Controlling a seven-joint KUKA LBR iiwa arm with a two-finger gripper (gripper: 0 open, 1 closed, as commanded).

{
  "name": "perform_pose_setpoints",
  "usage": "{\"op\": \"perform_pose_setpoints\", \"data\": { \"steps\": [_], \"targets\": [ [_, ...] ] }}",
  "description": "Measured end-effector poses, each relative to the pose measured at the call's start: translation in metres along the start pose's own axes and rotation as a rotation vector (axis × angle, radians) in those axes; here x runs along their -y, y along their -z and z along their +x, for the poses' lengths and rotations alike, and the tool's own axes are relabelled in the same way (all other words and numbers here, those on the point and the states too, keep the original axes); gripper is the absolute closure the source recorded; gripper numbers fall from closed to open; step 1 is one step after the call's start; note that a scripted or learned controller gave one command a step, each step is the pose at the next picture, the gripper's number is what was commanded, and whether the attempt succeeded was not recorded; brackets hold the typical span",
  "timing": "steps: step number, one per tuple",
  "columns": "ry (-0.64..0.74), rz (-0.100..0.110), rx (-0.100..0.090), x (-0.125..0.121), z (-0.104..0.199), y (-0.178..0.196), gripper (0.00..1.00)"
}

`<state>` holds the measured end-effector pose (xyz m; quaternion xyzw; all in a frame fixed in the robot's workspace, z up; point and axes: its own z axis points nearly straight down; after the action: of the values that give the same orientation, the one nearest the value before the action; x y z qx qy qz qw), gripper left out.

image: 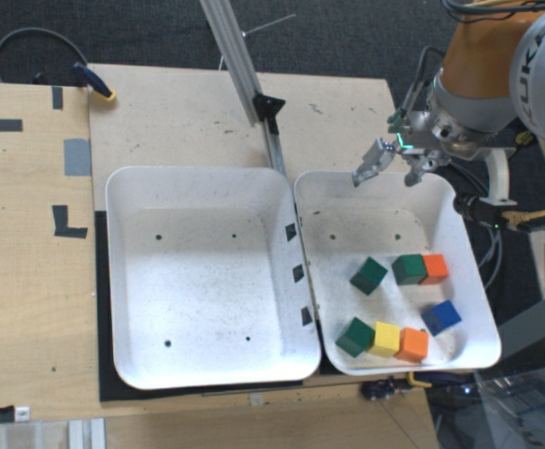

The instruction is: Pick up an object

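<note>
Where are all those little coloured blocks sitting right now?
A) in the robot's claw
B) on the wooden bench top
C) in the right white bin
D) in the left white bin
C: the small green, orange, blue and yellow blocks all lie on the floor of the shallow white bin on the right, while the claw hangs above that bin's far rim.

Even, fairly bright overhead light with soft shadows, mild glare on the white bins (122,204), slightly grainy.
</note>
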<state>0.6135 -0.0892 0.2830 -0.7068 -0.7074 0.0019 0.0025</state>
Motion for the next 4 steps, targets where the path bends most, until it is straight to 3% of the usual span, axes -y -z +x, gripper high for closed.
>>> {"op": "perform_pose_setpoints", "data": {
  "steps": [1, 2, 4],
  "targets": [
    [0.001, -0.005, 0.001, -0.001, 0.000, 0.003, 0.00],
    [0.000, 0.001, 0.001, 0.001, 0.009, -0.050, 0.00],
    [0.000, 0.001, 0.002, -0.005, -0.004, -0.147, 0.00]
  ]
}}
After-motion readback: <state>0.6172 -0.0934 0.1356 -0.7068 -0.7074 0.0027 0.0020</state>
